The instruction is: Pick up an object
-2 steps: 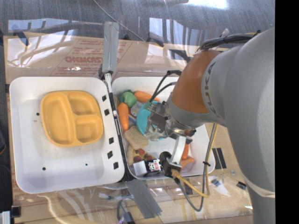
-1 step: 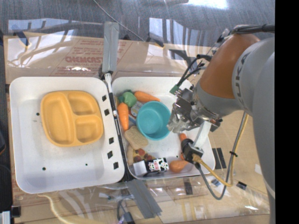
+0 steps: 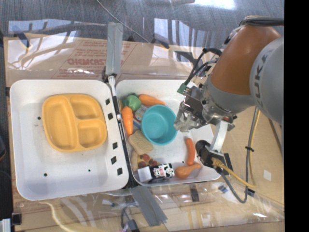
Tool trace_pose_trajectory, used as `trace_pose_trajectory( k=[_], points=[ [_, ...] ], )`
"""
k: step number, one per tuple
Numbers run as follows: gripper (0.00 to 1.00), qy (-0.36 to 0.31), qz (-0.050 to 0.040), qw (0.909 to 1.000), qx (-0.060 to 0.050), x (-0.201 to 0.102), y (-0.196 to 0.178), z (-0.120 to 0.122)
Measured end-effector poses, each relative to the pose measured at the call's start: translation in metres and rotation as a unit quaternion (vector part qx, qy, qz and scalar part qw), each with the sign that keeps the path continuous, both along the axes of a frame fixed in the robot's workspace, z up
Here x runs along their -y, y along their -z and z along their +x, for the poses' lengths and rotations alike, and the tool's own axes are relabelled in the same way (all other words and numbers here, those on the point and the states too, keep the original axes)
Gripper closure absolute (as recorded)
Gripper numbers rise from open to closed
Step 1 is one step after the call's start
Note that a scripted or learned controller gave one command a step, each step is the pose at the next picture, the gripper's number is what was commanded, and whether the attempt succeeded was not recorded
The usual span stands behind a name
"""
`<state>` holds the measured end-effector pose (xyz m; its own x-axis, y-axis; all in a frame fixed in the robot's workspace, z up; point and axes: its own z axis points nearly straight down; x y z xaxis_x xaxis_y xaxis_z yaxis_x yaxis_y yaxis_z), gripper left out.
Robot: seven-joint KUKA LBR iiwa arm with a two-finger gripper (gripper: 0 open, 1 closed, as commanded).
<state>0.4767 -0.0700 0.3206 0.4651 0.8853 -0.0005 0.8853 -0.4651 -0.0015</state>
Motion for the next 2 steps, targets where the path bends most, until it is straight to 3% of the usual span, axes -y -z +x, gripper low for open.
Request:
trace_pose_trajectory(
  k=[1, 2],
  points=[
    [1.00, -0.127, 0.0009, 0.9919, -0.004, -0.074, 0.122, -0.002],
    [1.00, -0.034, 0.0003, 0.9994, -0.002, -0.157, 0.131, -0.002]
  ],
)
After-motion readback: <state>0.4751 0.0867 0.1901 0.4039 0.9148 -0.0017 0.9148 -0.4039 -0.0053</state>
